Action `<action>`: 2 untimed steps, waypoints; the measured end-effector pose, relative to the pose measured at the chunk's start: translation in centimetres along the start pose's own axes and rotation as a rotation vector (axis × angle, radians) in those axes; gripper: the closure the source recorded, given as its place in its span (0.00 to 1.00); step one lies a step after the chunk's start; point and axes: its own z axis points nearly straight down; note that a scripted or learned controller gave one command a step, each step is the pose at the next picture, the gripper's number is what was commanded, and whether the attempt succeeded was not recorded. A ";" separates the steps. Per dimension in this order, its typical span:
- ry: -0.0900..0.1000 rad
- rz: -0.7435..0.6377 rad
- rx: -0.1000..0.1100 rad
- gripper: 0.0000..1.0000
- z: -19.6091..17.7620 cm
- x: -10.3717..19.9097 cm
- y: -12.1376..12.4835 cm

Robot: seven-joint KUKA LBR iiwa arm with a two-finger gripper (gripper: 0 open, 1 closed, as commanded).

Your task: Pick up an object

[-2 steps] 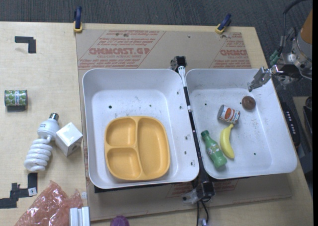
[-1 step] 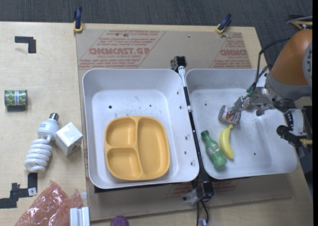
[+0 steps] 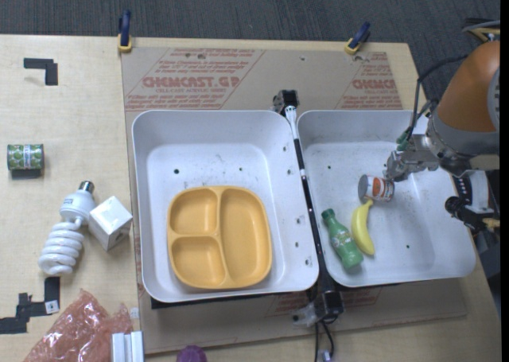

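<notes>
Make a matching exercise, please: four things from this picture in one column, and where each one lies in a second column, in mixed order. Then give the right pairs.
Things:
1. yellow divided plate
2. banana
3. green bottle
4. spiral light bulb

Places:
A. on the bench, left of both bins
B. in the left bin
C. in the right bin, just below the small can
D. in the right bin, near its left wall, left of the banana

Pairs: 1-B, 2-C, 3-D, 4-A
</notes>
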 end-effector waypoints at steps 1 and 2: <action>0.001 0.000 0.002 0.00 0.1 0.0 -0.1; 0.002 0.000 0.018 0.00 3.5 3.1 -6.1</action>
